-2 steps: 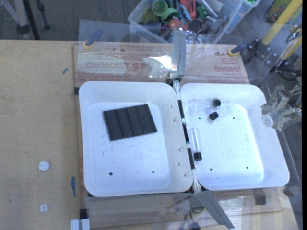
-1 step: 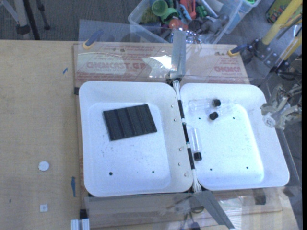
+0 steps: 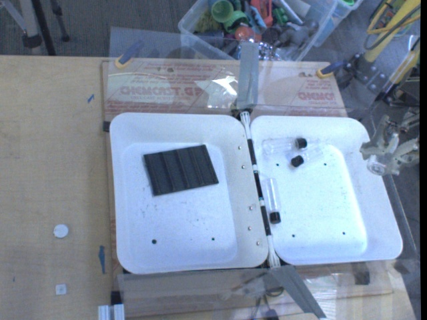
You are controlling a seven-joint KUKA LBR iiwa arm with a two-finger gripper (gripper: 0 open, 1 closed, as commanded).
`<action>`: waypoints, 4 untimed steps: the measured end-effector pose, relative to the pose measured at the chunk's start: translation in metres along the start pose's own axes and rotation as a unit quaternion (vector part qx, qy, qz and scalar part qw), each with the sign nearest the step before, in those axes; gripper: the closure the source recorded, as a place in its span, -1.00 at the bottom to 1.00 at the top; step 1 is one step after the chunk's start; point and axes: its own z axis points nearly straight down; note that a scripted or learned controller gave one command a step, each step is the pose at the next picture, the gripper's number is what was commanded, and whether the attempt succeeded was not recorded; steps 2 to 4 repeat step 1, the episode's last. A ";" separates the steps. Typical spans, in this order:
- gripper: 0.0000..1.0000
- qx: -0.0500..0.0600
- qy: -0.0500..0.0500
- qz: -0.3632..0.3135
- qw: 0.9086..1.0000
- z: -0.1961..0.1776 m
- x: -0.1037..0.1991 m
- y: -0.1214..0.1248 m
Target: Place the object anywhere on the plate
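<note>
Two white bins are seen side by side on the worktop (image 3: 47, 145). In the left bin (image 3: 127, 245) a dark ribbed plate (image 3: 181, 169) lies flat, toward the far left. In the right bin (image 3: 347, 239) clear tubes with black caps are found: two near the far left corner (image 3: 297, 151) and one (image 3: 272, 202) along the left wall, close to the divider. These are taken to be the objects for placing.

The claw (image 3: 385, 153) is seen at the right edge, beyond the right bin's rim; whether it is clenched or released cannot be told, and nothing is seen held.

Risks are judged as follows: the clear tubes may be poorly gripped, being round and liable to roll; the tube beside the wall leaves little clearance; a tube set on the ribbed plate may roll off.
</note>
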 end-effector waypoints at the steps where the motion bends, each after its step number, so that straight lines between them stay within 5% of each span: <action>1: 1.00 -0.002 0.001 -0.089 0.996 0.000 -0.004 0.013; 4: 1.00 -0.002 0.001 -0.089 0.996 0.000 -0.004 0.013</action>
